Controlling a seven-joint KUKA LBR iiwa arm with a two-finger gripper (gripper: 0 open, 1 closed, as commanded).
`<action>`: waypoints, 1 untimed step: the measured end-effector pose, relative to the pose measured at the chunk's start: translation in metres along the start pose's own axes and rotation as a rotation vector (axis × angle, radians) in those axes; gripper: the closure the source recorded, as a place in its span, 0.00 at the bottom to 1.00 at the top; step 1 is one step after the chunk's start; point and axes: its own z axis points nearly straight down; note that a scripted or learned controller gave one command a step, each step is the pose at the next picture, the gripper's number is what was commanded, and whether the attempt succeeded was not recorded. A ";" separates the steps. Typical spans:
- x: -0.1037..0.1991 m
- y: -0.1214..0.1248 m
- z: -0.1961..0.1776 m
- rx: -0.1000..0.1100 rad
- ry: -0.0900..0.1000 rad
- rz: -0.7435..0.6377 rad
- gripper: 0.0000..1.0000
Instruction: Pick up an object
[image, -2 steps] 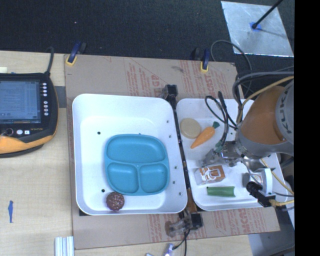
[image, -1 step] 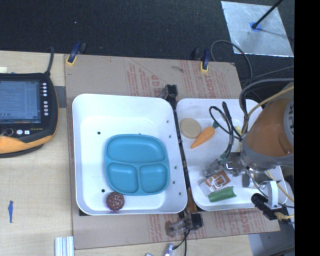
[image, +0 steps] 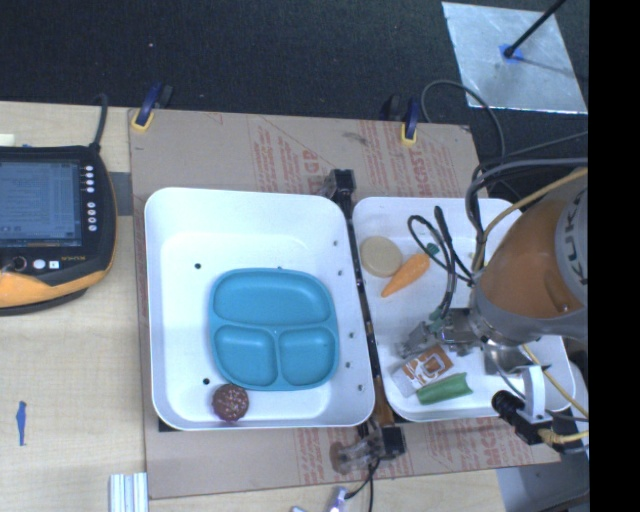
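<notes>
Along the bottom edge of the frame, a pale wooden bench top (image: 70, 440) shows on the left, with a small blue mark (image: 21, 422) on it and a ribbed metal piece (image: 128, 490) cut off by the lower border. A brown cardboard sheet (image: 300, 150) covers the bench under both bins, held at its far edge by two blue-and-yellow clamps (image: 147, 108).

The left white plastic bin (image: 170, 230) holds a blue three-compartment plastic tray (image: 272, 326) at its centre and a small dark red round object (image: 230, 402) in its lower corner, just beside the tray. The right white plastic bin (image: 385, 390) holds a green oblong piece (image: 443, 389) near its lower rim, a small orange-and-white packet (image: 428, 366) touching it from above, an orange carrot-shaped toy (image: 404, 275) lying at a slant, and a cream round disc (image: 381, 255) just beside the carrot's upper left.

The grey arm with its orange band (image: 535, 265) fills the right side, black cables (image: 445, 245) looping over the bin. The gripper (image: 447, 332) sits low over the packet, but cables and wrist hide its tips, so I cannot tell whether it is parted or closed.

At the left edge, a black and orange handheld control pendant (image: 50, 225) rests on the bench, partly cut off. Beyond the bench the floor (image: 300, 50) is dark, with a pale sheet (image: 510, 55) at upper right.
</notes>
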 end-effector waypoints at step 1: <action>0.004 -0.009 0.000 0.000 0.000 0.001 0.00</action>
